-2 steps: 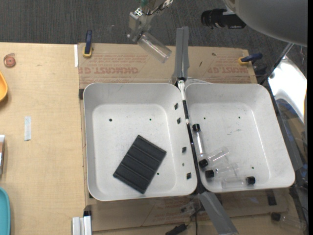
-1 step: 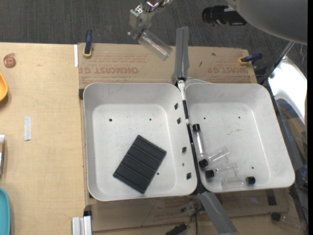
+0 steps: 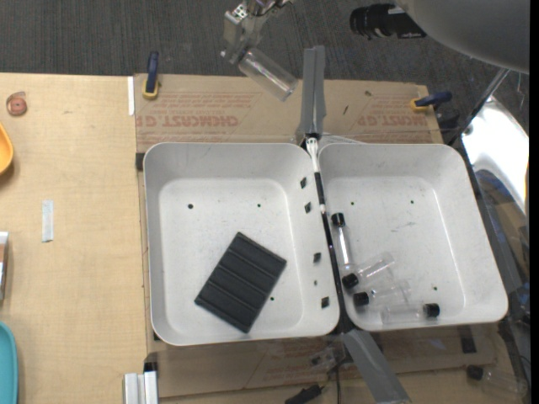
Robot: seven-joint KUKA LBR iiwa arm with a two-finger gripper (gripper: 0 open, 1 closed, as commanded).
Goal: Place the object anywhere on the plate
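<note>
1. The gripper (image 3: 242, 47) is hanging high over the far edge of the bench, beyond the two bins, and its jaws are closing on one end of a clear tube (image 3: 271, 76).
2. The tube is sloping down and to the right from the jaws, sitting in the air above the cardboard sheet (image 3: 253, 112), well apart from the plate.
3. The black ribbed plate (image 3: 242, 282) is lying flat and turned at an angle in the near part of the left bin (image 3: 156, 225).
4. Several more clear tubes with black caps (image 3: 375, 283) are lying in the near-left corner of the right bin (image 3: 472, 225).
5. The cardboard is showing red print, upside down from here, reading "CHEMCAST GP" (image 3: 194, 118).
6. A blue-and-yellow clamp (image 3: 152, 76) is pinning the cardboard's far-left corner, and another (image 3: 429, 101) is pinning the far-right one.
</note>
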